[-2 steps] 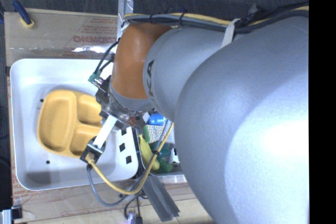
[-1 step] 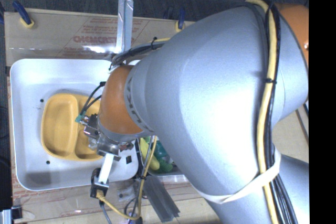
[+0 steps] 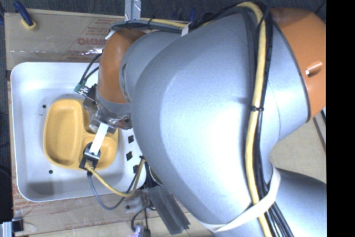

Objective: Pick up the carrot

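1. Cannot make out the carrot, neither its look nor its place, with so much of the bench (image 3: 55,36) covered by the arm.
2. Reaches in from the right as a bulky grey arm (image 3: 211,119), bent down toward the white bin (image 3: 16,119) at the bench's left edge, with the orange band (image 3: 113,72) above the wrist turned toward the bin's far wall.
3. Hangs with the gripper (image 3: 104,119) low over the bin's middle, at the right rim of a yellow dish (image 3: 65,130); cannot tell whether touching it or just beside it.
4. Cannot tell the pincer's state, whether wide, narrow or holding anything.
5. Counted: one arm, one gripper, one white bin, one yellow dish with a smaller lobe toward the bin's right wall, one blue clamp (image 3: 22,11) at the bench's far left corner, and one metal clip (image 3: 132,6) on the bench's far edge.
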`<state>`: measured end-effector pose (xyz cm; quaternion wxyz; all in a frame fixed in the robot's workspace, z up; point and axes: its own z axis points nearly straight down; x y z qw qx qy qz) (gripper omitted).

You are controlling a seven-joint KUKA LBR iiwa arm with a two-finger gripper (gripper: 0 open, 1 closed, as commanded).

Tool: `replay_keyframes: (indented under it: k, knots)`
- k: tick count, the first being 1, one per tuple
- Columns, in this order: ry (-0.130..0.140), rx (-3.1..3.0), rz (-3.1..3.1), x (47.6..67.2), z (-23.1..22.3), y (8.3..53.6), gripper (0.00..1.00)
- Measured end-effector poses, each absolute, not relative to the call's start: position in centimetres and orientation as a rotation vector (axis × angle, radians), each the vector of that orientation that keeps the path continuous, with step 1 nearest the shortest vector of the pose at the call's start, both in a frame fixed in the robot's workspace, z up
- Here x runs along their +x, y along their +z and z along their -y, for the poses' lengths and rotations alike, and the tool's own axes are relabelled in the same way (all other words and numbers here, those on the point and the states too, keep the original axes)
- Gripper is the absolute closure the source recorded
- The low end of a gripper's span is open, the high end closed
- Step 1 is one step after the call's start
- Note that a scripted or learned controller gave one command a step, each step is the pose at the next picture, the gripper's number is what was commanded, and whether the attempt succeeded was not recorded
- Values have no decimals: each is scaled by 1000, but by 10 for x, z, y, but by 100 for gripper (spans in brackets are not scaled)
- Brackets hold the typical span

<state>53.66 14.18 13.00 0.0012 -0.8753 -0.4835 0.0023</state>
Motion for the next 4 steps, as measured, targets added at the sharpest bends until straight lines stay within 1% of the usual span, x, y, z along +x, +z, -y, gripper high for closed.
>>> replay_keyframes:
  k: [1, 2, 3, 4]
  knots:
    - [4, -2751, 1512, 575, -157, 293, 100]
    - [10, -2853, 1309, 596, -167, 122, 100]
    - [10, -2853, 1309, 596, -167, 122, 0]
    - [-29, -2910, 1151, 582, -121, 101, 0]
